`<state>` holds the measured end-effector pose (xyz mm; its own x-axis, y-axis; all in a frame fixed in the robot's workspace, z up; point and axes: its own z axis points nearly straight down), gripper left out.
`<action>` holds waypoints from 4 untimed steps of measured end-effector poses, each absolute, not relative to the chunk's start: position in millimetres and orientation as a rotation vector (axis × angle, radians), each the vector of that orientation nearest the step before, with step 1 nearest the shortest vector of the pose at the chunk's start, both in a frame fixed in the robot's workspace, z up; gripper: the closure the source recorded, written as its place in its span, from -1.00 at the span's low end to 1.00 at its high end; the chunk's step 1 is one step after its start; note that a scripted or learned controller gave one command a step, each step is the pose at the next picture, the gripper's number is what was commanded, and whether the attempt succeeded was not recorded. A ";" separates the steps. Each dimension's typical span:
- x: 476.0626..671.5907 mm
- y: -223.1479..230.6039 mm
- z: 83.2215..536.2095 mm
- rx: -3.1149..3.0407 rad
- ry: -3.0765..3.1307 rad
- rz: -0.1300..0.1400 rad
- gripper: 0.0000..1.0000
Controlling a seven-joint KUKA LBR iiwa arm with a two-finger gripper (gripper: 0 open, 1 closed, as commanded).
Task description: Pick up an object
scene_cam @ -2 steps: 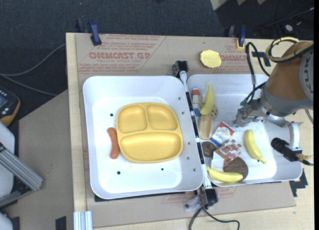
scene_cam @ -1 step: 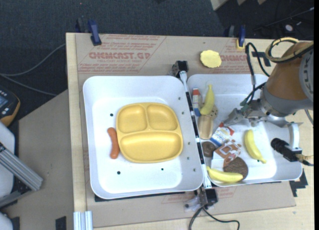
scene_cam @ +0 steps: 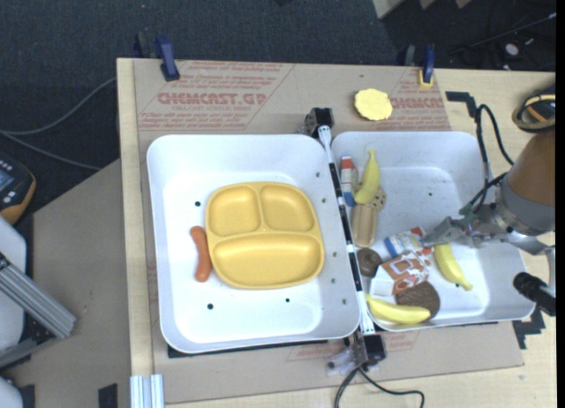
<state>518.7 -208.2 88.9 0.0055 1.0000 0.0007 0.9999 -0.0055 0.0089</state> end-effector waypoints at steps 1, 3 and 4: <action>478.7 -214.5 86.2 2.223 2.220 0.002 -1.00; 527.0 -158.7 94.7 2.218 2.219 0.002 1.00; 581.5 -61.5 191.1 2.201 2.229 0.018 1.00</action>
